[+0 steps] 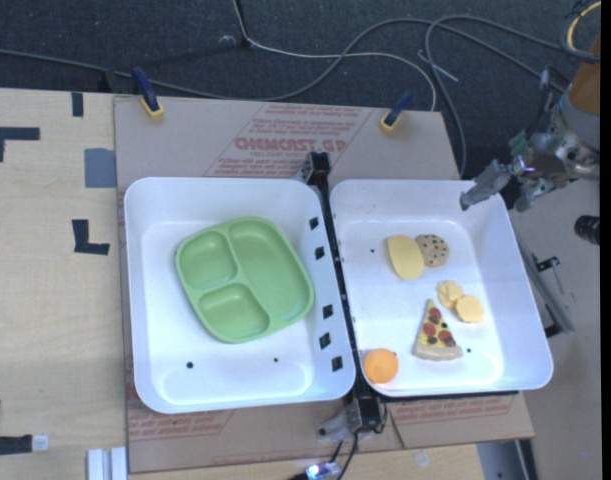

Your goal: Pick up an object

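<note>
The right bin (515, 268) holds several toy foods: a pale yellow piece (406, 257) touching a chocolate-chip cookie (434, 249), two small yellow slices (460, 302), a pizza slice (437, 334) and an orange ball (381, 366) at the front left corner. My gripper (490, 198) hangs over the bin's far right corner, above and to the right of the cookie. It is open, with nothing between its fingers.
A green three-compartment plate (245, 278) lies in the left bin (145, 298). A black divider (328, 268) runs between the bins. Cables cross the dark floor behind the bench, and two clamps (145, 98) hold the cardboard underlay.
</note>
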Motion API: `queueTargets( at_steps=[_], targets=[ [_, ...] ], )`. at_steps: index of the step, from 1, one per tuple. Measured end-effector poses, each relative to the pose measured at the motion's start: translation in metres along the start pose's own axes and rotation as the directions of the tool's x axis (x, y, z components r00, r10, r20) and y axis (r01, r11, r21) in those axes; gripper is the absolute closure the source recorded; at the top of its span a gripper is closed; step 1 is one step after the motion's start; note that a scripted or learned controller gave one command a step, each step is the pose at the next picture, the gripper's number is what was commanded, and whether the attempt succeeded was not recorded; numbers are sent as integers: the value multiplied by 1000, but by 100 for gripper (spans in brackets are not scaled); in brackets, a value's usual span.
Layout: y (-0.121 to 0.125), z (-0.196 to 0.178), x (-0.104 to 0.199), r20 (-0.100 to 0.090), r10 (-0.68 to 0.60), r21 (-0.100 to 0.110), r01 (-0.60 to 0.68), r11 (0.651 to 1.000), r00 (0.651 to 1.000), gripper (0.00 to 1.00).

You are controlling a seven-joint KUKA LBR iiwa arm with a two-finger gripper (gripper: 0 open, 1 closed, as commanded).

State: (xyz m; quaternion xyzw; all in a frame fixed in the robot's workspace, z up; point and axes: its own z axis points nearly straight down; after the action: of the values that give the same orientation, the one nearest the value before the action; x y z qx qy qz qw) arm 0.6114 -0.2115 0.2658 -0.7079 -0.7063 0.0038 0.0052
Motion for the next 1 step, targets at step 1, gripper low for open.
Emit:
queueTargets(
  at_steps=[1],
  targets=[
    [2, -7, 1, 3, -3, -12, 3, 1000, 1000, 0]
  ],
)
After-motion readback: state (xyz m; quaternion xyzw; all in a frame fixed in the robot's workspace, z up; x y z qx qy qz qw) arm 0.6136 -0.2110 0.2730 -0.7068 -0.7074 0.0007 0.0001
